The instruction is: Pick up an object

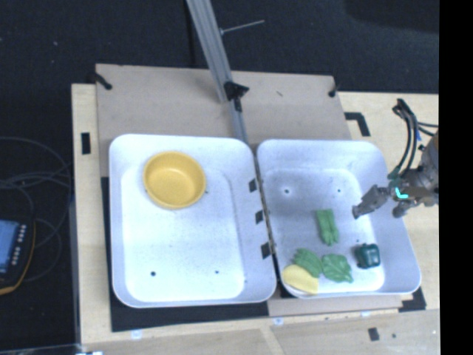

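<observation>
My gripper (383, 204) hangs over the right side of the right bin (295, 161), open, with nothing between its fingers. One finger (365, 203) points down-left into the bin. Below it lies a small dark green object (367, 255). A long green piece (326, 226) lies to the gripper's lower left. Two more leafy green pieces (307, 261) (338, 268) and a pale yellow object (299, 278) sit along the bin's front edge. A yellow bowl (174, 180) stands in the left bin (185, 272), far from the gripper.
A grey metal strut (211, 39) slants down from the top to the back of the divider between the bins. Cables (408, 124) loop behind the wrist at the right. A handheld pendant (11, 250) lies at the far left, off the bench.
</observation>
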Controlling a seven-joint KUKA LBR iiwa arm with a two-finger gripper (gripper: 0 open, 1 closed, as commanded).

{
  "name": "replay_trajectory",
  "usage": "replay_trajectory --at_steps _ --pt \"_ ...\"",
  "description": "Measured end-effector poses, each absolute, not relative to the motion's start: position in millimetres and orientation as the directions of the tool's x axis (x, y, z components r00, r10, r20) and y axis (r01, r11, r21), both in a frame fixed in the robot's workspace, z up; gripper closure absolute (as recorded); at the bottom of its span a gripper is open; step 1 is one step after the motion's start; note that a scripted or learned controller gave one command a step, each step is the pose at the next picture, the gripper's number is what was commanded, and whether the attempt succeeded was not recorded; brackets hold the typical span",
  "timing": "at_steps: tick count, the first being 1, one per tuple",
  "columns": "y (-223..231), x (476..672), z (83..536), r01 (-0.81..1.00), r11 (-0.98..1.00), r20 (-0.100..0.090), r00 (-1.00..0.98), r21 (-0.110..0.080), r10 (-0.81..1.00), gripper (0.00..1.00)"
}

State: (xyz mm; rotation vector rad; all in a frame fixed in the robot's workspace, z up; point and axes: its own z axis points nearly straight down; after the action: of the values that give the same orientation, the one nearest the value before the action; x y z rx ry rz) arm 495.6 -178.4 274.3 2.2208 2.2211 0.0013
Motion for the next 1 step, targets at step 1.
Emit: replay_trajectory --at_steps 1 --pt "-178.4 495.6 274.3 1.0 0.0 0.0 0.0 0.001 1.0 0.0"
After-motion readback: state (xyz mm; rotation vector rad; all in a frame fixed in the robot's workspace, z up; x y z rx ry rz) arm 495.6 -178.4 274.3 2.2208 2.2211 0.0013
